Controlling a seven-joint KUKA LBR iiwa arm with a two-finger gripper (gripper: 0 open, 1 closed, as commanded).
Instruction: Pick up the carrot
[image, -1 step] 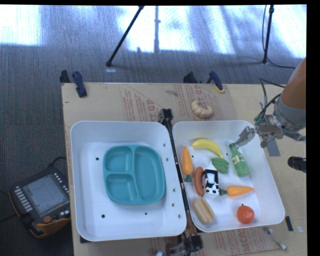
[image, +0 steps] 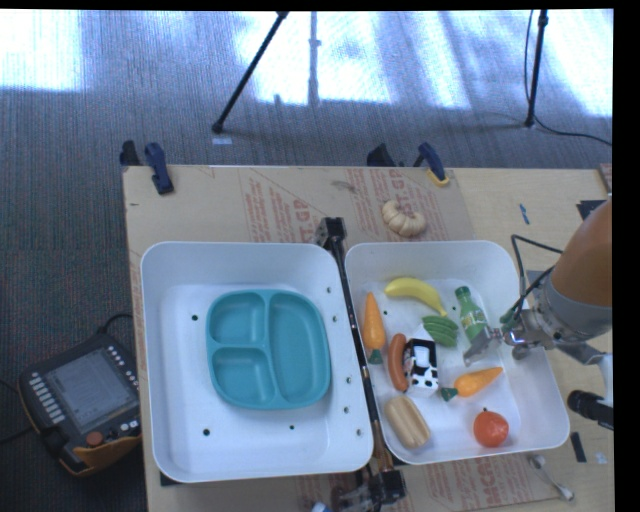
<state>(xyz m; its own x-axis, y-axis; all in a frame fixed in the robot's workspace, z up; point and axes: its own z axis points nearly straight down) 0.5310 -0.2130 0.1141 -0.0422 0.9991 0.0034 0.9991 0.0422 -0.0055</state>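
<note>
Carrot (image: 478, 381) waiting near the right bin's (image: 540, 275) right edge

Your gripper (image: 487, 341) is hovering just above it, fingers spread wide, gripping nothing; red printing on the bench (image: 300, 200) is reading too faint for you

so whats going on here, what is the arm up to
A grey KUKA arm reaches from the right into the right white bin, which holds toy food. Its gripper hovers near a green bottle, just above a small orange carrot still lying on the bin floor. The left white bin holds a teal divided plate.
</note>
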